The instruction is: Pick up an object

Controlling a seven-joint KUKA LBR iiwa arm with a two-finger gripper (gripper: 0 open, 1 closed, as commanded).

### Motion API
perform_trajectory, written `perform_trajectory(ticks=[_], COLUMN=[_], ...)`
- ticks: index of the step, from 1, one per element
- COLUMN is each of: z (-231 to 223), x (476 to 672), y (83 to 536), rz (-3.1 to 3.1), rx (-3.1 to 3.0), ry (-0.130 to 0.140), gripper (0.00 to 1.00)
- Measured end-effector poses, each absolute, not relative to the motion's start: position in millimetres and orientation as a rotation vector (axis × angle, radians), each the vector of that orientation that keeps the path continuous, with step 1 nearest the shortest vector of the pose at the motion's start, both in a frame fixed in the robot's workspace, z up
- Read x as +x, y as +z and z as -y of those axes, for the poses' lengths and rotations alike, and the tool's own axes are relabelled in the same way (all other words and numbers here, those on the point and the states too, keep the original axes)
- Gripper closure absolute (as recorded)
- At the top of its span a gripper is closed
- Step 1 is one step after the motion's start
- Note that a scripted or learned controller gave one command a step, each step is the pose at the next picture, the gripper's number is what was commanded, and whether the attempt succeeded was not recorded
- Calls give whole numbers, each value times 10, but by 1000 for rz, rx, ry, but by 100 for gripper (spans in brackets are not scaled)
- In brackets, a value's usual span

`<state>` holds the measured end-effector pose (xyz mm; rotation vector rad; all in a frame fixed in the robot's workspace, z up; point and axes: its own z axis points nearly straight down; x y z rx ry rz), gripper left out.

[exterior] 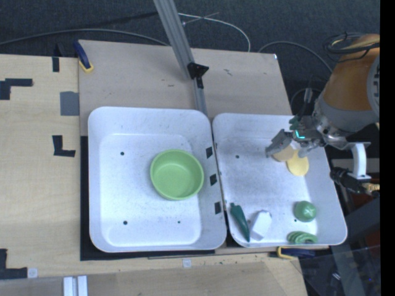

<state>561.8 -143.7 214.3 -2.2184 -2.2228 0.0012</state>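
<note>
Nearest the camera, along the front wall of the right bin (321,184), lie a flat green ridged piece (302,237), a small white block (261,222) and a dark green strip (239,222). Slightly farther back in that bin sits a green ball (304,211). Farther still, toward the bin's back right, a yellow disc (298,166) lies flat, touching a tan lump (283,155) directly under the gripper (290,143); whether its fingers are apart or together I cannot tell. To grasp well, it should centre on one piece, probably the lump, and descend straight, avoiding the bin wall. Left of this bin, a green bowl (177,174) rests in its neighbour.
</note>
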Motion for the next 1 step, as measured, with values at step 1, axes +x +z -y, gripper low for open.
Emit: perform_trajectory(ticks=[1], z=[1482], x=[5636], y=[1689], rz=[2220], rx=[-2217], ry=[7], gripper=[0])
